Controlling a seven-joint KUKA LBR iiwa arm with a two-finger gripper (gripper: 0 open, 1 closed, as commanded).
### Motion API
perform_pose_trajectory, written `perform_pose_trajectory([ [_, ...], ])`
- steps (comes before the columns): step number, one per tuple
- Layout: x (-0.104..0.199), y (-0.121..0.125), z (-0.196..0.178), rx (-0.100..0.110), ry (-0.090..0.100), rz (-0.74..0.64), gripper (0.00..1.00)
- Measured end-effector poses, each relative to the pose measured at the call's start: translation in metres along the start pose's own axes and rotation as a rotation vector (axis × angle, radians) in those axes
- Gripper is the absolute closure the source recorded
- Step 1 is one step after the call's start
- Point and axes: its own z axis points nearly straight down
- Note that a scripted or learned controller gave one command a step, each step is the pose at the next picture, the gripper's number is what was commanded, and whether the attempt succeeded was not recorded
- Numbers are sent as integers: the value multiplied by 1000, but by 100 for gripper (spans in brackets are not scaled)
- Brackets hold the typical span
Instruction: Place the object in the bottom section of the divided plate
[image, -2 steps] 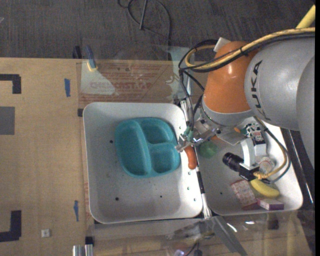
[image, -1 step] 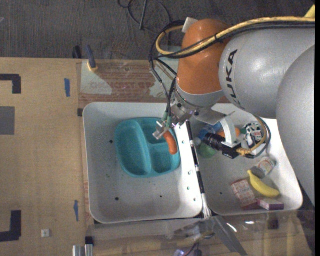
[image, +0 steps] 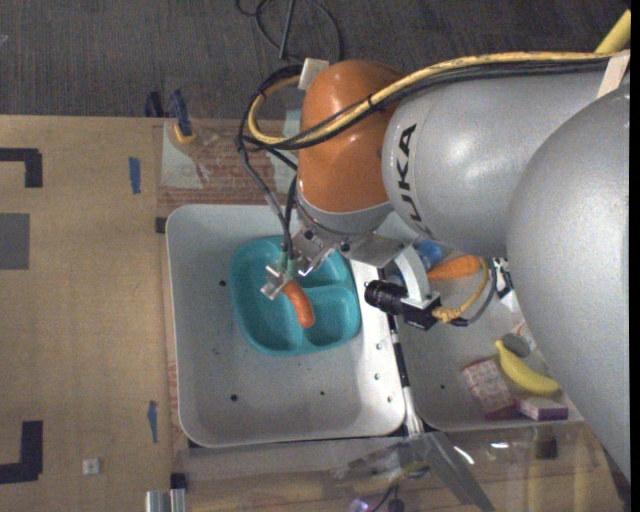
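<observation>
A teal divided plate (image: 262, 325) lies in the left white bin (image: 200, 330), toward its upper right. A small orange sausage-shaped object (image: 299, 304) sits over the plate's middle, along the ridge between sections, slanting down to the right. My gripper (image: 277, 281) reaches down from the orange-banded wrist (image: 345, 140) and ends right at the object's upper left end. The arm's shadow and bulk hide how the object is gripped, and whether it rests on the plate or hangs just above it.
The right bin (image: 440, 395) holds a yellow banana (image: 525, 370), a pink block (image: 486, 381), a pale purple block (image: 545, 408) and an orange piece (image: 456, 267) near a blue item (image: 429, 252). The arm's grey body covers most of that bin.
</observation>
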Motion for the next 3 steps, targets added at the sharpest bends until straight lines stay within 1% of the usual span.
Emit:
perform_pose_trajectory([
  [1,0,0,0,0,0,0,0],
  [2,59,-27,119,-17,-12,-380,0],
  [3,50,-25,108,-28,-31,-370,100],
])
